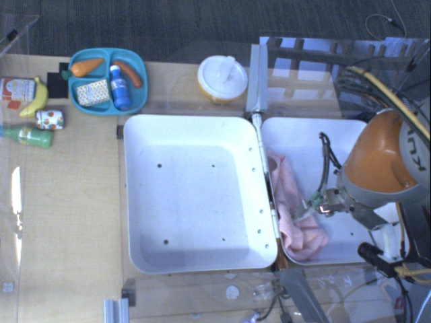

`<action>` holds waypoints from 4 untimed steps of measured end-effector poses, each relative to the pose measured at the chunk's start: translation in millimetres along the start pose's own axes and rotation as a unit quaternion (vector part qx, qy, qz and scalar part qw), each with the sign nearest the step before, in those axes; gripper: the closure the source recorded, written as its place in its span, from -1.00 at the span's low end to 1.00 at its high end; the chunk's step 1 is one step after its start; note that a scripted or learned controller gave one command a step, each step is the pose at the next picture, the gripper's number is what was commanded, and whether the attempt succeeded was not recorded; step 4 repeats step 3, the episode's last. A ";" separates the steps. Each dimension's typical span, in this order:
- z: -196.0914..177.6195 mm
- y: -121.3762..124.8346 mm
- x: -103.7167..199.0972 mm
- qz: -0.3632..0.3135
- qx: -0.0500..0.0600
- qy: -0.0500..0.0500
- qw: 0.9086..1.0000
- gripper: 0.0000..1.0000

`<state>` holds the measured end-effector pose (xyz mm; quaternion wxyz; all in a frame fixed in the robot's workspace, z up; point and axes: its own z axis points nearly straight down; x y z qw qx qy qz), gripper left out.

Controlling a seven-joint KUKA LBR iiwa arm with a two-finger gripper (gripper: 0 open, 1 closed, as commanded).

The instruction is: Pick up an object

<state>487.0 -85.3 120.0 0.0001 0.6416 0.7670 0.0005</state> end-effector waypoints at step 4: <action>-65.3 136.7 7.9 -0.018 -0.002 -0.001 1.000 1.00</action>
